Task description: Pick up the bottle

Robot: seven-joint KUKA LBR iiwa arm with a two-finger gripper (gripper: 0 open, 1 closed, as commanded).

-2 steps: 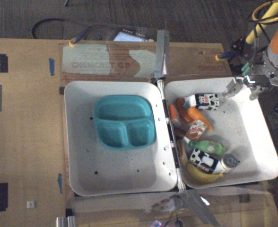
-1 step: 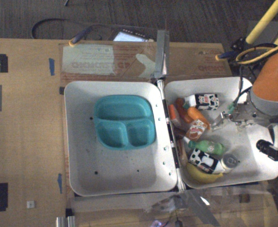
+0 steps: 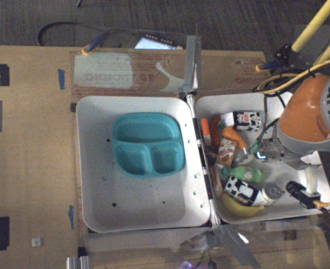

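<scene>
- From where I stood, the grey arm [image 3: 308, 119] with its orange band reached in from the right, over the right-hand bin [image 3: 224, 104].
- The gripper [image 3: 261, 153] hung low in the middle of that bin, down among the clutter.
- I could not tell how far it was open, and I could not see anything held in it.
- The bottle [image 3: 246, 174], green, lay on its side on the bin floor, just below the gripper and a little towards the divider between the two bins.
- Whether the gripper touched the bottle I could not make out.
- A cow-patterned carton [image 3: 241, 190] lay just below the bottle, close against it.
- A banana [image 3: 241, 209] curved along the bin's near wall, under that carton.
- A round grey can [image 3: 273, 191] sat just to the right of the carton.
- An orange packet [image 3: 227, 150] lay above the bottle, near the divider.
- A second cow-patterned carton [image 3: 247, 120] sat by the far wall.
- The left-hand bin [image 3: 97, 150] held a teal divided tray [image 3: 148, 144], resting flat towards its far half, well apart from the arm.
- Both bins stood on a brown cardboard-covered bench [image 3: 30, 150] marked with small pieces of blue tape [image 3: 61, 78].
</scene>
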